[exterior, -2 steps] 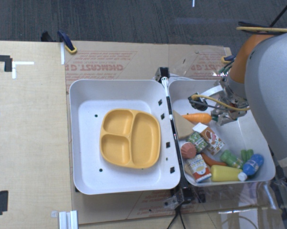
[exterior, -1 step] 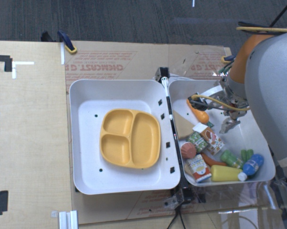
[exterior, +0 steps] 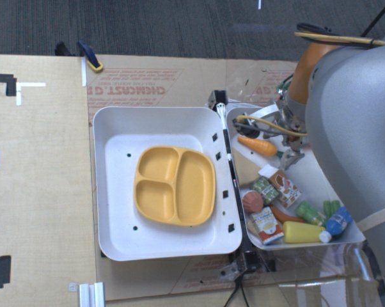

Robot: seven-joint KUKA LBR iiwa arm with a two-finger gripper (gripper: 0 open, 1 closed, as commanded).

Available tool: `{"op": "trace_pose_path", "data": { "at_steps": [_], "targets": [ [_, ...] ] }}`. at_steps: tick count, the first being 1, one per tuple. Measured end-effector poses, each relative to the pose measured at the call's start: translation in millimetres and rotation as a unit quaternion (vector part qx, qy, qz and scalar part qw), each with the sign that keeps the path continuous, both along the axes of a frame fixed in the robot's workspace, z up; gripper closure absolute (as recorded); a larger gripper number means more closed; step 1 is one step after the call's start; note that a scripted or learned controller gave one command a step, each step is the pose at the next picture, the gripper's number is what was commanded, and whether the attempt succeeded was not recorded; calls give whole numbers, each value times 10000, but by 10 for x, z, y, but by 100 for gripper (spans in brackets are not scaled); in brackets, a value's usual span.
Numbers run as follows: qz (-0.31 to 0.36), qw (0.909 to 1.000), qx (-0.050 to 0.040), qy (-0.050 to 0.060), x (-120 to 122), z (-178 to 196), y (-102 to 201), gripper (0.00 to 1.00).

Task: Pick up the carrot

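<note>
Looking down at the bench, I see the carrot [exterior: 258, 146] lying flat near the top of the right bin [exterior: 301, 245]. Its pointy end is close to that bin's left wall. The gripper [exterior: 290, 151] is just beside the carrot's fat end. I cannot tell if the hand is spread or pressed together, or if it has the carrot at all.

I think a good grab would pinch the carrot across its middle, then go straight up. The wall is near, so sliding left could bump it. Lower down, the little boxes [exterior: 277, 187] and the yellow bottle [exterior: 302, 233] crowd together, well apart from the carrot. The left bin [exterior: 103, 171] has just a yellow plate [exterior: 176, 185], with lots of room around it.
</note>
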State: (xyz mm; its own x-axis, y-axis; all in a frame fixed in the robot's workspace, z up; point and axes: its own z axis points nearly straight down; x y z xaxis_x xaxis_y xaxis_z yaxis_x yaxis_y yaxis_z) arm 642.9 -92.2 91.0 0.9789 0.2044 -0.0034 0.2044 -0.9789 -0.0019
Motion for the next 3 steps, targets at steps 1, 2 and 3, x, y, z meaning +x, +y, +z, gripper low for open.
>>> {"op": "trace_pose_path", "data": {
  "at_steps": [1,2,3],
  "targets": [
    [-37,10000,2,12,-348,6,-126,0],
    [4,10000,-12,4,-366,10,-17,0],
    [13,10000,-5,19,-365,101,-28,100]
  ]
}}
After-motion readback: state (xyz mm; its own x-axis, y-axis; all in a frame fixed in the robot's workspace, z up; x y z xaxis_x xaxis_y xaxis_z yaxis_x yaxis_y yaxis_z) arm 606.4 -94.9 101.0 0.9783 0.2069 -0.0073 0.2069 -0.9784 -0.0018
